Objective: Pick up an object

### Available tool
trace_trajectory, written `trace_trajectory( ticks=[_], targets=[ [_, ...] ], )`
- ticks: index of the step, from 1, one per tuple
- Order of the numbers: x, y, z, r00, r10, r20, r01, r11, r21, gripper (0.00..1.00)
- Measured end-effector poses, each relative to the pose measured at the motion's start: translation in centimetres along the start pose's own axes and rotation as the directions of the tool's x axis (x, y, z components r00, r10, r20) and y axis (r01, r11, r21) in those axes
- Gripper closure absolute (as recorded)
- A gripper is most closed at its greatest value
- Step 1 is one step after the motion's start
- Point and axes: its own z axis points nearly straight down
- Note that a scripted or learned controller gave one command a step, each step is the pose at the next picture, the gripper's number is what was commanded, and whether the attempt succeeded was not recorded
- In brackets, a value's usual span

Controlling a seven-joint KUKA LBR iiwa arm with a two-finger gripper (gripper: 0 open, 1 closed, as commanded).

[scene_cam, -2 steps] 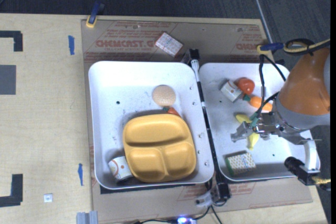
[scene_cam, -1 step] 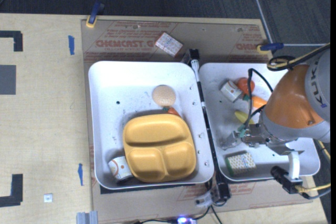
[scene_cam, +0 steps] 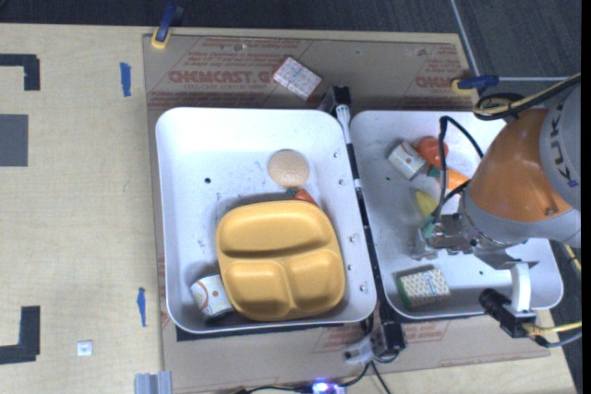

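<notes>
End effector hangs just above sponge, near right bin's front rim.

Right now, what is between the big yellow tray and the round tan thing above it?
In the camera view, a small orange thing peeks out between the yellow tray and the round tan thing, touching the tray's top edge. What it is, I cannot tell.

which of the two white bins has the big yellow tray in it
The left bin, the one farther from the arm. The yellow divided tray lies in its near half; the right bin holds small items and the gripper.
</notes>
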Motion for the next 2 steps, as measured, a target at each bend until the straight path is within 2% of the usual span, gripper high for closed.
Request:
trace_trajectory(
  ticks=[1, 2],
  targets=[
    [10.1, -0.1, -8.9, 1.0, -0.003, -0.002, 0.003, 1.0, 0.005, 1.0],
    [1.3, -0.1, -8.9, 1.0, -0.001, 0.001, 0.001, 1.0, 0.004, 1.0]
  ],
)
